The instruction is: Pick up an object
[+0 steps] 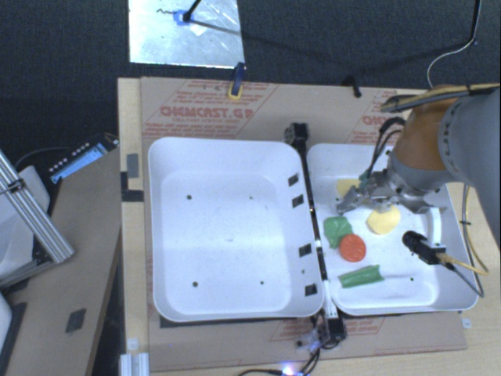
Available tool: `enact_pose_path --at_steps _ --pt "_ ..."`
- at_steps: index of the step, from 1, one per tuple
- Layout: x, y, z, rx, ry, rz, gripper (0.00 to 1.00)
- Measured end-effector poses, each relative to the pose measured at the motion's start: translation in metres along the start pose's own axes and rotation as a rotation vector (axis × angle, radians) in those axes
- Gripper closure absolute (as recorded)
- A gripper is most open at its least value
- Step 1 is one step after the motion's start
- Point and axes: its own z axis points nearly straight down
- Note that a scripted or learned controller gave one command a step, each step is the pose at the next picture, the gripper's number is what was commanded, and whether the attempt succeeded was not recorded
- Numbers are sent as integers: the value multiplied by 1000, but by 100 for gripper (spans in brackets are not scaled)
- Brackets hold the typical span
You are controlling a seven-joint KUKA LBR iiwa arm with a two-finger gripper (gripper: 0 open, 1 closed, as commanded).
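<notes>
We see a brown cardboard sheet (203, 110) with red lettering covering the bench under both bins. At its far edge sits a small yellow-and-blue clip (236, 86). Beyond that edge a square silvery foil sheet (186, 20) lies on the dark floor. Off the cardboard's left edge rests a black device with blue trim (78, 159), beside a slanted aluminium rail (31, 214).

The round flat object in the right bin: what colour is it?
Orange-red. The round object shows in the camera view.

Brown bench (203, 104), two white bins side by side, left bin (227, 225), right bin (407, 292)
</notes>
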Motion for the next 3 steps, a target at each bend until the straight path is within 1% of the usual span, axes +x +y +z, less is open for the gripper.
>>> enact_pose_path --at_steps 1,2,3 --pt "41 -4 -5 -6 -3 0 0" --pt "38 -3 -17 -9 -4 4 100" --pt "126 25 -111 -17 -3 -3 100"
